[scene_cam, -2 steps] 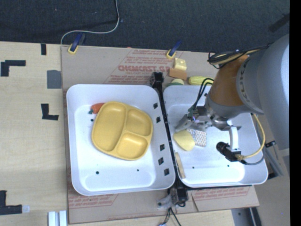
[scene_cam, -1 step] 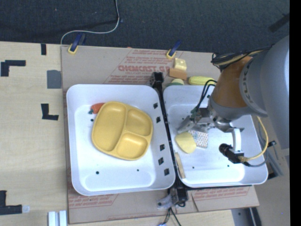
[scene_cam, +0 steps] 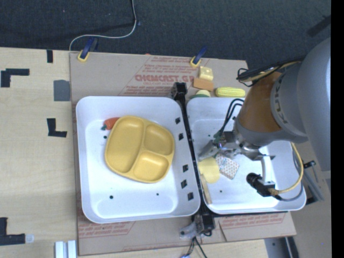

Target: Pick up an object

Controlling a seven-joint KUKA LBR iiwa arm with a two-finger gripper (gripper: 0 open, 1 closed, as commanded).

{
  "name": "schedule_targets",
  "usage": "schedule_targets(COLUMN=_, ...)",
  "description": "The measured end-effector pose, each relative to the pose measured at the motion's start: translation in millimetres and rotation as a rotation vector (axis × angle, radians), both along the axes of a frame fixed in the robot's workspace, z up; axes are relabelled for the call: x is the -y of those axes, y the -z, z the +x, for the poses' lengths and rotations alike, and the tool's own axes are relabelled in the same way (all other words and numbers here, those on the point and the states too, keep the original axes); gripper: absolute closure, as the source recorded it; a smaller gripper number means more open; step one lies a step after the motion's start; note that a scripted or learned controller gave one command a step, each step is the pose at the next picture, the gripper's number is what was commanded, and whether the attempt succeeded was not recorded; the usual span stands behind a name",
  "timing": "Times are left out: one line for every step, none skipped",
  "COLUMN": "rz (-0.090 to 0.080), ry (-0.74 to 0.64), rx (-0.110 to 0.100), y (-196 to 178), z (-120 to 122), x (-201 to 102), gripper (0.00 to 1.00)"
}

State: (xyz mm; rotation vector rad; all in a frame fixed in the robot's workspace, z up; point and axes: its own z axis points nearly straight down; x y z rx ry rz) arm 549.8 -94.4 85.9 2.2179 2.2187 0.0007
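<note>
Camera view looks down on two white bins side by side, and the picking job looks only partly done. Start with the left bin (scene_cam: 86,160). A yellow tray (scene_cam: 140,148) with three sections sits in its middle, and a small orange thing (scene_cam: 110,123) peeks out from under the tray at about 10 o'clock. Nothing is reaching for these. Next comes the right bin (scene_cam: 290,200), where the grey arm (scene_cam: 301,106) with the orange band has gone down. The gripper (scene_cam: 226,150) is low in this bin, near its middle. Just below it, at about 6 o'clock, lies a white dotted piece (scene_cam: 229,168), and at about 7 o'clock sits a pale yellow block (scene_cam: 208,171). These look like the things it could take. I cannot tell if the gripper is open or closed, and I cannot see anything held in it. So, as I judge it, the reaching down is done, but the grabbing and lifting are left. Past the bin's far rim, at 12 o'clock, rest a toy corn cob (scene_cam: 229,92) and a tan block (scene_cam: 203,80).
</note>
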Motion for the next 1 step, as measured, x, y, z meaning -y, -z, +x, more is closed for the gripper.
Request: schedule_targets(rz=0.003, ry=-0.002, rx=0.000, y=0.1, z=-0.6, x=2.7, gripper=0.00)
